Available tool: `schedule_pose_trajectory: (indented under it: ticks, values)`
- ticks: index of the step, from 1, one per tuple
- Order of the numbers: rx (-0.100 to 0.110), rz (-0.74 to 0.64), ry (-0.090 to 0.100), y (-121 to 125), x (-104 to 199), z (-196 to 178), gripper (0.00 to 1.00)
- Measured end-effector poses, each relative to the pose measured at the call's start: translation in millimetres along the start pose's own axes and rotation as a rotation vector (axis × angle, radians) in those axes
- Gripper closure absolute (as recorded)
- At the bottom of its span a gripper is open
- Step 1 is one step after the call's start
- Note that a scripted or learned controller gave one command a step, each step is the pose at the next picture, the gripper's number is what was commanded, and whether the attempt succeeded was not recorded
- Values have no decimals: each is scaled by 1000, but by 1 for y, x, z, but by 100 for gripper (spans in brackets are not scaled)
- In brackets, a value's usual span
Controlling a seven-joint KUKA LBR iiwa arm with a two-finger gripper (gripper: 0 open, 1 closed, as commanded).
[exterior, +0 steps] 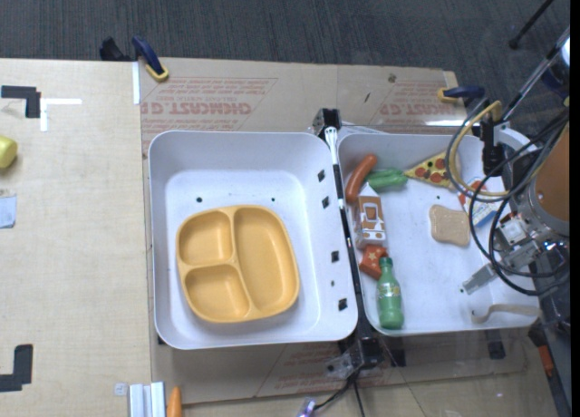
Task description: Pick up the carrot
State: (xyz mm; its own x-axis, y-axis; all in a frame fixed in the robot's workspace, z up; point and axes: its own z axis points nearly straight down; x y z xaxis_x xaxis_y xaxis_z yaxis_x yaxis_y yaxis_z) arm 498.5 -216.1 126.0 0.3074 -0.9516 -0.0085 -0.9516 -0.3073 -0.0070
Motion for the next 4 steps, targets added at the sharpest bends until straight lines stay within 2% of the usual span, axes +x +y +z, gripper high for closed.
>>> schedule_pose_trajectory:
  ticks: [1,2,3,4]
  values:
    - [-7,-210,1,-3,-78,36,0]
    - [-9,-179,1,-18,-126,36,0]
    - [-4,-259,2,-98,-180,-63,0]
    - [-9,-314,1,-81,-279,-62,0]
